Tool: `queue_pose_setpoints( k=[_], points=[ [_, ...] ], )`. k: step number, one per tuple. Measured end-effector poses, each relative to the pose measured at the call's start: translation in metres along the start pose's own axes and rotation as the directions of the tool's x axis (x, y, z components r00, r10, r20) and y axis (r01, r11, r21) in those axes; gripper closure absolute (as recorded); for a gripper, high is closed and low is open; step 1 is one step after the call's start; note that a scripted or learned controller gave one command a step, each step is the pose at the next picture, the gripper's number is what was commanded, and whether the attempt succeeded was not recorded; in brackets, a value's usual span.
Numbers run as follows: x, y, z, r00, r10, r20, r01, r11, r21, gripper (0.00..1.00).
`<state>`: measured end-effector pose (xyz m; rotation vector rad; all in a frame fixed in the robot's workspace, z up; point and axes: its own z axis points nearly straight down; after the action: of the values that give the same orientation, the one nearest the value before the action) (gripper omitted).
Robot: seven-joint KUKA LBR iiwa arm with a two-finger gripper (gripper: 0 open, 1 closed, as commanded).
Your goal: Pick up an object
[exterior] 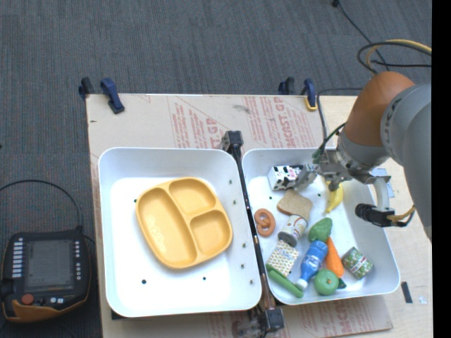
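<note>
The right bin (390, 259) holds several small items. Among them are a black-and-white cow toy (285, 177), a slice of bread (294, 204), a yellow banana (334, 198), an orange ring (264, 221), a green pepper (320, 229), a carrot (333, 258), a blue bottle (311, 260) and a green apple (325, 282). My gripper (319, 179) hangs low over the bin's back part, between the cow toy and the banana. It looks open, and nothing shows between its fingers.
A yellow divided plate (184, 221) lies in the left bin (113, 189). A small can (358, 263), a patterned box (282, 258) and a green stick (285, 282) crowd the right bin's front. Clamps (111, 94) grip the board's back edge. A control pendant (46, 266) sits at the lower left.
</note>
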<state>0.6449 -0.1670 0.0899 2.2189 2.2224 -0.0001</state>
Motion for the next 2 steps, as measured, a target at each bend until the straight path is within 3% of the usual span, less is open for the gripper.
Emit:
queue_pose_setpoints(
  k=[1,2],
  points=[
    [0.0021,0.0011,-0.0113,1.000,-0.003,-0.005,0.003,1.000,0.002,1.00],
    [0.0022,0.0010,-0.0111,1.000,-0.004,-0.005,0.004,1.000,0.002,0.00]
  ],
)
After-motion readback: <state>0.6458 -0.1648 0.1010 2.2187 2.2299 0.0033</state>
